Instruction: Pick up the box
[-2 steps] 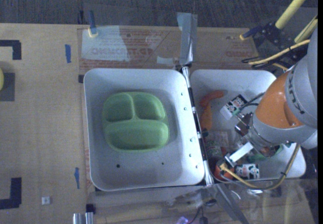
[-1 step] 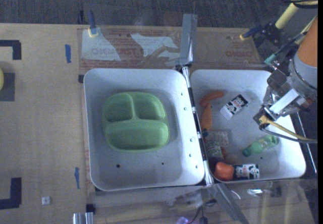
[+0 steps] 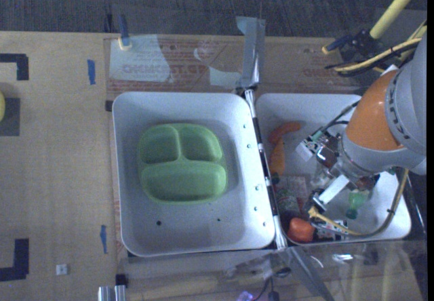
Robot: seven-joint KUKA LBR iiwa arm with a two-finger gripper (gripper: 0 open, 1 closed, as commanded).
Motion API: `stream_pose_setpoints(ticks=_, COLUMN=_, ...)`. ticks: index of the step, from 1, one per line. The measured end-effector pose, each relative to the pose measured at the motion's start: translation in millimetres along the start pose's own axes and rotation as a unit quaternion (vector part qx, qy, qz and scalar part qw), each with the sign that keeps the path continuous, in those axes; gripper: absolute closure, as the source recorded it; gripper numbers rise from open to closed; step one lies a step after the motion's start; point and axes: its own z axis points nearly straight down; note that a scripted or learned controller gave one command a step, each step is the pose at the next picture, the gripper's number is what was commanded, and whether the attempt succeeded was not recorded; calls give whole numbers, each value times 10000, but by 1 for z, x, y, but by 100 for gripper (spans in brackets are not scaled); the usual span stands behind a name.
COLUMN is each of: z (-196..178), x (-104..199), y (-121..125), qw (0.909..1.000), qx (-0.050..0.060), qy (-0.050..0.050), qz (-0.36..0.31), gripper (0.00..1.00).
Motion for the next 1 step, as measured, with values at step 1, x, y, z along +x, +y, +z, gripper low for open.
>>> stream_pose_setpoints(ticks=1, z=23, x=-21, y=-10, qw=9987, qx=-38, qy=36, qz=-503, gripper=100)
